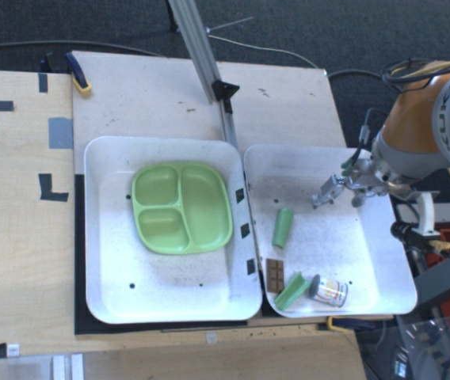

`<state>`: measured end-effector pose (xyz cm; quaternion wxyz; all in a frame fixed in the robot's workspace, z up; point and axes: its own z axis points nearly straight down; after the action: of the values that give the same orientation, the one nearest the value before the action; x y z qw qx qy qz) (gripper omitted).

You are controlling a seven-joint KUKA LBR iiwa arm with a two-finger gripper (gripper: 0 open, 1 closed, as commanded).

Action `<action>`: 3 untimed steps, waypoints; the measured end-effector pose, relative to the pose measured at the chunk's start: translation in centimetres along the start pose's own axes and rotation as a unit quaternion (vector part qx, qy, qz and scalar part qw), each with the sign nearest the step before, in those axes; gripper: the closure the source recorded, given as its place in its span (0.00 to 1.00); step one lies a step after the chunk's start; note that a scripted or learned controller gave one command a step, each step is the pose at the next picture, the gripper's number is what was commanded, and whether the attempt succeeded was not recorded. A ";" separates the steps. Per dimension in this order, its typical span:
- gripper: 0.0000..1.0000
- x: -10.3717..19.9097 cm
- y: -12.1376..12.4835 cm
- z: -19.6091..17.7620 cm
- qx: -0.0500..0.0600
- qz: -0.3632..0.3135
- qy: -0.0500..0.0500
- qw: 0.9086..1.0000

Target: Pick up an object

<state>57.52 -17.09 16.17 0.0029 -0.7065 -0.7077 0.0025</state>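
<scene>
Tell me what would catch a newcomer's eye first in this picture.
Likely the bright green divided plate, lying alone in the left bin. Next, the grey and orange arm at the right, its gripper above the right bin, where two green pieces, a brown block and a small jar lie nearer the front.

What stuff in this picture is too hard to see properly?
- End effector: small and blurry in the camera view, so open or shut cannot be told.
- Jar: its label is too small to read.
- Brown block: too small to say what it is.
- Green wedge: its lower end lies against the right bin's rim, so its shape is unclear.
</scene>
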 end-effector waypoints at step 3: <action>1.00 0.5 0.2 -2.9 -0.006 0.000 -0.001 1.000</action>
<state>57.76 -16.55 19.11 -0.0024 -0.7065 -0.7077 -0.0013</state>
